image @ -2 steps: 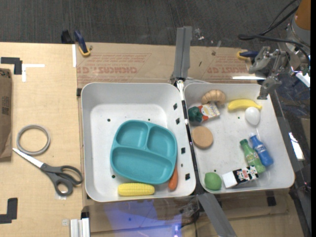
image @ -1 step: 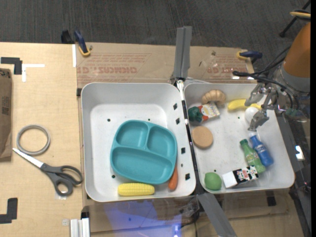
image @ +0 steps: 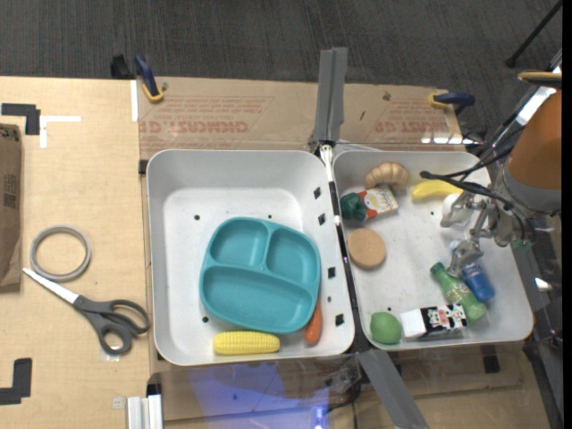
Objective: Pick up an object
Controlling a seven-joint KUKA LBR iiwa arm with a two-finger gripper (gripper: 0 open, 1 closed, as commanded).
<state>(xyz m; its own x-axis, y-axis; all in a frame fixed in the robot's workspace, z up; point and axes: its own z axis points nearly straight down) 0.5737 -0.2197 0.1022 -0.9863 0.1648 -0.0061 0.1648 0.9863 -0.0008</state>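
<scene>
Arm reaching in from the right, wrist turned downward

The grey arm (image: 527,181), its orange band showing at the right edge, angles down and leftward; its gripper (image: 466,256) hangs low with cables trailing along the wrist. How the jaws stand cannot be made out.

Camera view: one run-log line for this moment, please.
arm: over right bin | gripper: above green bottle and blue item | held: nothing visible
</scene>
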